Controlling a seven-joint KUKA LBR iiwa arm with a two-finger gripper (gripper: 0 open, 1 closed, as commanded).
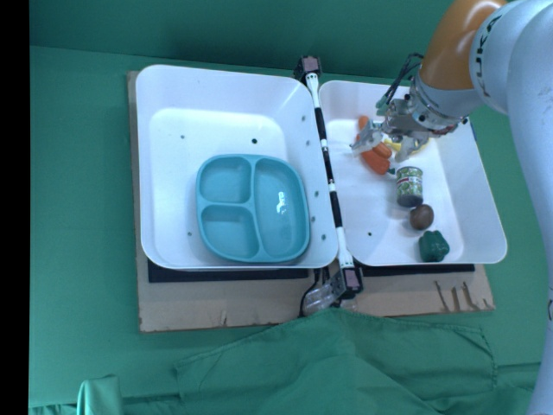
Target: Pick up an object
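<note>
Orange carrot [377, 160] beneath pincer [386, 143]

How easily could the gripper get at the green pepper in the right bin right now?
Probably easily. The green pepper lies in the open at the near corner of the right bin, apart from the brown ball, while the gripper hovers over the carrots.

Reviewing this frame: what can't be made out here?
- End effector: open or shut unclear, too small and cluttered in the camera view.
- Carrot: partly hidden beneath the end effector; contact unclear.
- Jar: label too small to read.
- Arm: cut off by the right edge.
</note>
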